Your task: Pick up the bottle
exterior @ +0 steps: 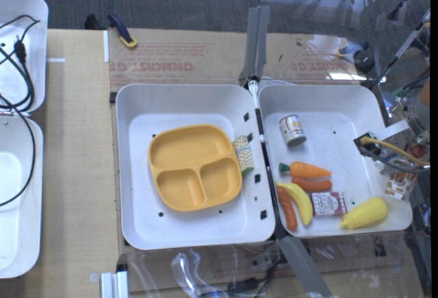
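Bottle [366, 213] on side, near claw [400, 161], apart.

— Where is the arm [416, 127]?
— It enters at the view's right edge, its orange band [430, 94] just visible there.
— And the gripper [395, 156]?
— Below the band, blurred, its grip unreadable.

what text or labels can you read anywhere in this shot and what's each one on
Nothing reads cleanly.
Red print on the cardboard sheet: upside down, too blurred to read.
Label on the can: too small.
Front of the red packet: blurred.
On the yellow bottle: no text visible.
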Robot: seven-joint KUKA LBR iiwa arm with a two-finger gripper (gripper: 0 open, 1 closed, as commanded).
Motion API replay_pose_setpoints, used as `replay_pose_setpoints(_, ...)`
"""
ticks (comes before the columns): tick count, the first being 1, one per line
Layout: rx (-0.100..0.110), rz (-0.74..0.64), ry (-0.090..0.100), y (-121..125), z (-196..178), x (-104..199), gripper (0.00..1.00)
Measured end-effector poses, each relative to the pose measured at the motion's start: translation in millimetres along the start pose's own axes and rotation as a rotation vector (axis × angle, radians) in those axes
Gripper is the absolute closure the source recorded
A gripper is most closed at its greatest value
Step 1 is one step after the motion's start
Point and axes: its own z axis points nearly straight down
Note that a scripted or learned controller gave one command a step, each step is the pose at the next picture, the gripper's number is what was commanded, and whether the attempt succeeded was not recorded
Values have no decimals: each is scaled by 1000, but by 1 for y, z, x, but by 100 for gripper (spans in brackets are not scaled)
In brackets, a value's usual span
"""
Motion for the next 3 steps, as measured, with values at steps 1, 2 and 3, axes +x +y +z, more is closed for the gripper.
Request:
replay_pose_setpoints(1, 2, 3, 0, -9, 1, -34, 100)
replay_pose_setpoints(2, -15, -27, -11, -103, 11, -19, 100)
replay_pose_setpoints(3, -15, 7, -4, -10, 41, 9, 100)
